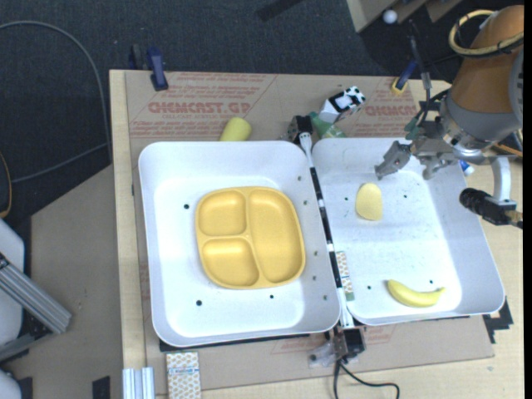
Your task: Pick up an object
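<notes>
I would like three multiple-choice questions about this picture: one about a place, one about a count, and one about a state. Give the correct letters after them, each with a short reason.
1. Where does the banana lie?
A. on the yellow tray
B. in the right bin, near its front edge
C. on the cardboard behind the bins

2. How many compartments does the yellow tray have?
A. two
B. three
C. five

3. What is the state of the gripper?
A. open above the right bin, holding nothing
B. shut on the banana
C. shut on the yellow tray

Answers:
1 B: the banana rests on the floor of the right bin, near the front edge.
2 B: two ridges split the tray into three.
3 A: its fingers stand spread, with nothing between them.
</notes>
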You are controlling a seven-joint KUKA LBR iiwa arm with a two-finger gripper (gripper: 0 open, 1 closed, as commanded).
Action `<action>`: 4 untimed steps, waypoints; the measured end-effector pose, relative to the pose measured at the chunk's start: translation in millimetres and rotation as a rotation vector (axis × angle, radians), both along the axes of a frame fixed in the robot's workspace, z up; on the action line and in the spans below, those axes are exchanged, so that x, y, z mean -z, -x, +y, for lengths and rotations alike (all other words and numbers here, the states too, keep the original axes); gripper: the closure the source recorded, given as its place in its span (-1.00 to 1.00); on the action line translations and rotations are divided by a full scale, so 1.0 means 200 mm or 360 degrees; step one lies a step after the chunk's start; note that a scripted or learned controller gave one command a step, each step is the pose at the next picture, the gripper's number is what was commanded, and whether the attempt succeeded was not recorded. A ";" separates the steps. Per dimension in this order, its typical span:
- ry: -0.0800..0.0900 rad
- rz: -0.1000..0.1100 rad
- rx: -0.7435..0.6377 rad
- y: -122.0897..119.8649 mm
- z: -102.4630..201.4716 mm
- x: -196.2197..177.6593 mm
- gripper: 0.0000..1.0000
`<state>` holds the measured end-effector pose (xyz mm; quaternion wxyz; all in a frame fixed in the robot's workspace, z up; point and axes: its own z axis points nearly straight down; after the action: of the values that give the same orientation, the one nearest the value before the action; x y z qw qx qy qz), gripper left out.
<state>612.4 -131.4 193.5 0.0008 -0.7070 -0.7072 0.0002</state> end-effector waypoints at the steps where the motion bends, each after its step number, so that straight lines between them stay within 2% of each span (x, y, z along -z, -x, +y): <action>1: -0.0001 0.0004 -0.0001 -0.11 0.09 0.38 -1.00; 2: 0.0001 0.0004 0.0002 -0.13 0.02 0.55 -1.00; 3: 0.0000 0.0003 0.0002 -0.07 0.04 0.54 -1.00; 4: 0.0000 0.0000 0.0002 -0.08 0.04 0.49 1.00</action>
<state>627.5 -123.0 95.0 0.0007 -0.7074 -0.7068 0.0002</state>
